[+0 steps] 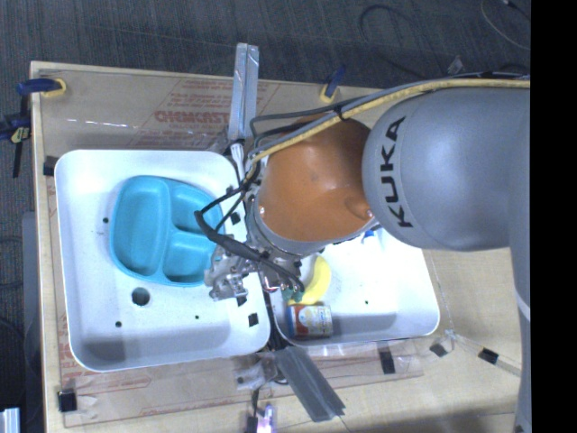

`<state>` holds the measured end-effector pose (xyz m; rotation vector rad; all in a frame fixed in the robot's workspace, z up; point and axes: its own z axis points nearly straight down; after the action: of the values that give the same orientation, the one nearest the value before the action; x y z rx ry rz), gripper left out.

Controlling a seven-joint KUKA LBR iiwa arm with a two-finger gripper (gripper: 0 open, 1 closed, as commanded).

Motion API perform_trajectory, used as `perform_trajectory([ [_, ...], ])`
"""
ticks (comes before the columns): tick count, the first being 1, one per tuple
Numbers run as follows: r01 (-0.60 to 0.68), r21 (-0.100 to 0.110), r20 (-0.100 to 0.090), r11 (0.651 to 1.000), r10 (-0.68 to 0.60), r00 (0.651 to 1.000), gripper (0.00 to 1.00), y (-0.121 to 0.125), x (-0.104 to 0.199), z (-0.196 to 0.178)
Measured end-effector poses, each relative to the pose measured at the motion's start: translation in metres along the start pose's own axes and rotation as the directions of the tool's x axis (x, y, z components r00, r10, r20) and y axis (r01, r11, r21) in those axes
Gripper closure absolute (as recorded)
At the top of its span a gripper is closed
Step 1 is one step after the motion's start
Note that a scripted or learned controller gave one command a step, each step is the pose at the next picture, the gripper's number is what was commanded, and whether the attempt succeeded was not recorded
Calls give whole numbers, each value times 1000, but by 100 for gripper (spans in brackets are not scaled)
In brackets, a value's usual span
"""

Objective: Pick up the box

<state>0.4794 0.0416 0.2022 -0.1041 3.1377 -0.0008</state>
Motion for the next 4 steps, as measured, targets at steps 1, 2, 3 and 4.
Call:
perform_trajectory([
  [1, -552, 1, -1, 834, 552, 834, 100, 5, -5, 5],
  [2, -467, 1, -3, 884, 467, 884, 100, 16, 1, 10],
  [3, -467, 1, -3, 884, 467, 884, 0, 17, 1, 10],
  [4, -463, 0, -2, 886, 463, 886, 100, 17, 0, 0],
])
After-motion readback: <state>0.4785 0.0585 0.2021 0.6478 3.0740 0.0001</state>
